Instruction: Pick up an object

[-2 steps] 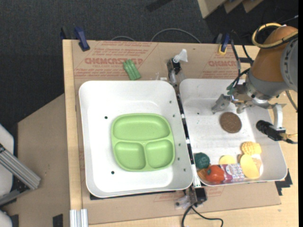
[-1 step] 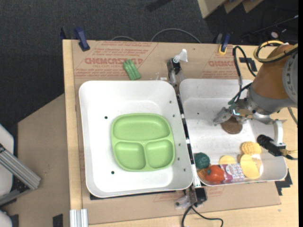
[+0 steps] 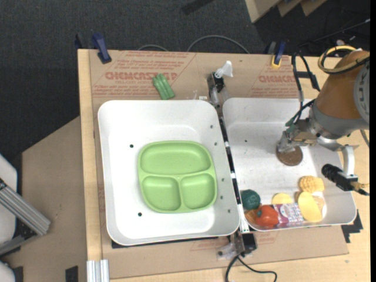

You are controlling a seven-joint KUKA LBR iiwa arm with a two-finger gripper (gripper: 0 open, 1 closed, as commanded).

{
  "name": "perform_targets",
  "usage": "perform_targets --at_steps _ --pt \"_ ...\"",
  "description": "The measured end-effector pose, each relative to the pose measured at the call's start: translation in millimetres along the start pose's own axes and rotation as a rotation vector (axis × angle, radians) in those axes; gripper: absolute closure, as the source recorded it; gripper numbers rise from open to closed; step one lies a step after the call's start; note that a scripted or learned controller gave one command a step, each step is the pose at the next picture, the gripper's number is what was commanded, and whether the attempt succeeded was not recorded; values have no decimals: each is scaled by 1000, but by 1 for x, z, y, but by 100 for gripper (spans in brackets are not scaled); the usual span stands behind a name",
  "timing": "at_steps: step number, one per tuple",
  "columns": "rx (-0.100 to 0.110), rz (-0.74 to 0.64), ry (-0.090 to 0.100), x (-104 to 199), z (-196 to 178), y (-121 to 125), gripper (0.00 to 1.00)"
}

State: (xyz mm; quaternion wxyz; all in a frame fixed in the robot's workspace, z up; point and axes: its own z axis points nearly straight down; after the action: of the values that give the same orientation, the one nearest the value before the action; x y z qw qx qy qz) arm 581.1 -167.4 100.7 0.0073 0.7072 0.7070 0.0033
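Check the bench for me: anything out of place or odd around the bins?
One thing: a green object lies on the cardboard behind the left bin, outside both bins. The green divided plate sits flat in the left bin. In the right bin, the food items crowd the near corner.

red print "chemcast" on cardboard sheet (image 3: 141, 69) behind bins, left and right; rest illegible.

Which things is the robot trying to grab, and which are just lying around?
For the job:
gripper over the brown round thing
toy foods in the right bin: green ball, tomato, yellow pieces

Just lying about:
green divided plate
green clip
blue clamps
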Motion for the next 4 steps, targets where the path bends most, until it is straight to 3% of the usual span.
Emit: perform_targets --at_steps 1,2,3,4 --pt "10 2 2 -31 -34 4 100" --pt "14 0 5 -29 -32 3 0" --pt "9 -2 1 0 15 -4 0" --pt "2 -1 -1 -2 0 -1 100"
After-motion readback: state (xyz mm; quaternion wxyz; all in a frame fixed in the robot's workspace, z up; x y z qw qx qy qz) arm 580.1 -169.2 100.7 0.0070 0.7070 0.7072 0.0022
